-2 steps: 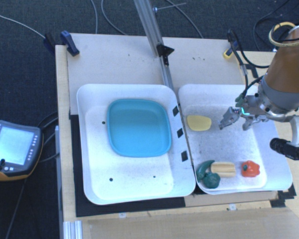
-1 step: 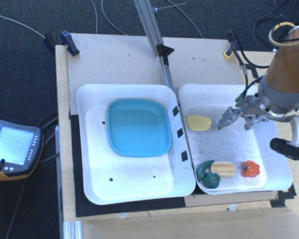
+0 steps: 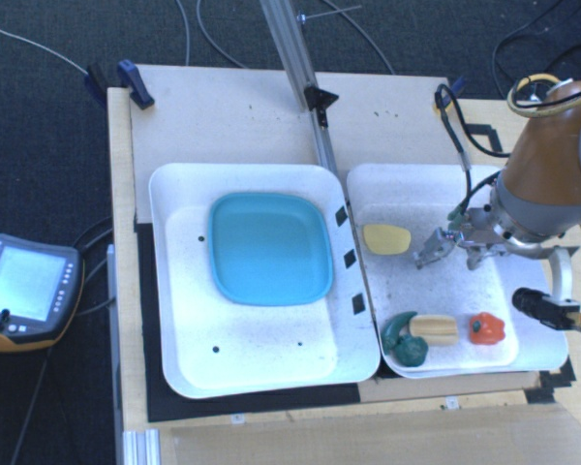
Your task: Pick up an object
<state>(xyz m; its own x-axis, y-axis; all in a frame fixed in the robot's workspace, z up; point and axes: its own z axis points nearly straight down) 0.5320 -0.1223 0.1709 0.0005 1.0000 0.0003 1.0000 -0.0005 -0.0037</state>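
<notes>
The bench (image 3: pixel 223 114) carried two white bins side by side: the left bin (image 3: pixel 174 260) at about 9 o'clock of the scene and the right bin (image 3: pixel 397 187) at about 3 o'clock. A blue plate (image 3: pixel 271 248) lay flat in the middle of the left bin. The arm (image 3: pixel 552 163) came in from 3 o'clock, and its gripper (image 3: pixel 445 247) hung over the middle of the right bin with its fingers slightly spread and nothing between them. At 9 o'clock from the gripper, near it but apart, lay a yellow block (image 3: pixel 386 239). Along the bin's 6 o'clock edge sat a green pepper (image 3: pixel 404 337), a tan block (image 3: pixel 434 329) touching it, and a red tomato (image 3: pixel 485 328) just beside.
</notes>
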